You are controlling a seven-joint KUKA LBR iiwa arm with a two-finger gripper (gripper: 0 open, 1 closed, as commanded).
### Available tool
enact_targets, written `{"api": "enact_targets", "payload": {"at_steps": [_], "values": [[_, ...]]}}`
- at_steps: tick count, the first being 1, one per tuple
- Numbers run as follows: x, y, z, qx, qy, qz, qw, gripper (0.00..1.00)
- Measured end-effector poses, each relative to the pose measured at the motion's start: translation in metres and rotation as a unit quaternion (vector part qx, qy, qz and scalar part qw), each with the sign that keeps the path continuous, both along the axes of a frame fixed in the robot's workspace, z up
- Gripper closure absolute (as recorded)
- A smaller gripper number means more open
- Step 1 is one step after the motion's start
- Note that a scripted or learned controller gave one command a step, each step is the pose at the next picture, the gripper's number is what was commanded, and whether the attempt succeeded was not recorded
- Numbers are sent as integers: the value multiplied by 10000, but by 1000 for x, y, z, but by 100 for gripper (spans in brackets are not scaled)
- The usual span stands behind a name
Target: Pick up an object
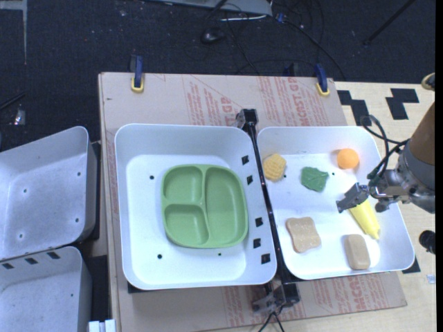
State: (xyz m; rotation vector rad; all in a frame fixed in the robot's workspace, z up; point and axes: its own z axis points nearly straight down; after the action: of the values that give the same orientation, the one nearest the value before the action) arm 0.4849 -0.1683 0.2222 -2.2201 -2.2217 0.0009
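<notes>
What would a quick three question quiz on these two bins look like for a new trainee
1. True or false: the green tray lies in the left bin.
2. Which item is closest to the gripper? A) orange ball B) yellow piece C) toast slice
3. Fill in: the green tray has ___ compartments.

Key: 1 true. 2 B. 3 three.
</notes>
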Motion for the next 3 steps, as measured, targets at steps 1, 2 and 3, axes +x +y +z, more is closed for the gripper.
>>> {"api": "enact_targets", "payload": {"at_steps": [1, 2, 3], "values": [[-6, 3, -62, 11, 30, -10, 10000, 0], [-5, 4, -125, 5, 6, -16, 10000, 0], [-4, 4, -128, 1, -16, -11, 10000, 0]]}}
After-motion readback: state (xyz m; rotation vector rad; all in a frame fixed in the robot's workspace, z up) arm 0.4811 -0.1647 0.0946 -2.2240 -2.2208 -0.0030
